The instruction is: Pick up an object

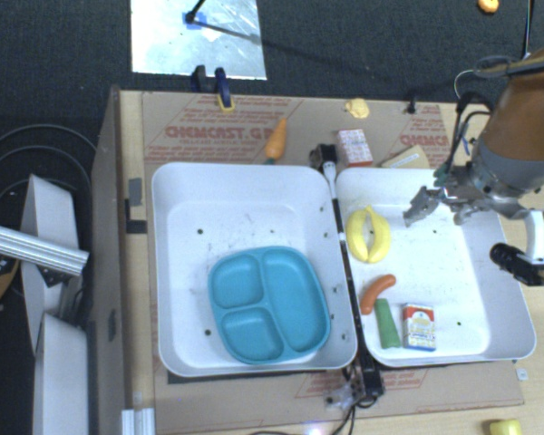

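End effector (421, 208) over right bin's (517, 329) far edge, finger state unclear; banana (368, 234) lay just leftward, long axis far-to-near.

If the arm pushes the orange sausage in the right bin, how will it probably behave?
The orange sausage looks round and slim, so it may roll sideways. Its glossy, plastic-looking surface suggests slipping between fingers. It lies close to the green piece, so a push could nudge that too.

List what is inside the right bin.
In the right bin: a yellow banana, an orange sausage, a green marker, a small red-and-white box. The hand hangs above, covering some floor.
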`<state>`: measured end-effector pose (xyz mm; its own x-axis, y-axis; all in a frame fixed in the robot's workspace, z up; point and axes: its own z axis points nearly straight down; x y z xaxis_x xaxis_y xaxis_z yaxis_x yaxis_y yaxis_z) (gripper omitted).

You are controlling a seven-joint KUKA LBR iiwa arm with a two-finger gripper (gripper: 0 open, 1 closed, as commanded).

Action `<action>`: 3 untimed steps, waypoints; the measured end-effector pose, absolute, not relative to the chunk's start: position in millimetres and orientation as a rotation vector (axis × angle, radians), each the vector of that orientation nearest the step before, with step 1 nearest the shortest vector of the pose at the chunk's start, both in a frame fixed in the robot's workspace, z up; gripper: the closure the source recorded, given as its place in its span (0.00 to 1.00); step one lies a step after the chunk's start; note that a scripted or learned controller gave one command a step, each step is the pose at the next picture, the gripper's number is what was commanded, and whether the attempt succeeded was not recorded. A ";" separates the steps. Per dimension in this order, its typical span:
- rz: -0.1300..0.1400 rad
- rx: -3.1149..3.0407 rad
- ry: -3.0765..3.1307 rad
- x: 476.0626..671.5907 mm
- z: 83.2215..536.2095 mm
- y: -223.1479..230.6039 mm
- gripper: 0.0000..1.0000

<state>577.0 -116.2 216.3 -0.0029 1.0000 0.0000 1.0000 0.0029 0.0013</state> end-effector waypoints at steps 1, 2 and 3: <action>0.001 2.214 2.229 604.9 93.6 -94.8 0.00; 0.003 2.216 2.225 604.6 108.4 -96.1 1.00; 0.000 2.217 2.229 562.5 185.2 -41.1 1.00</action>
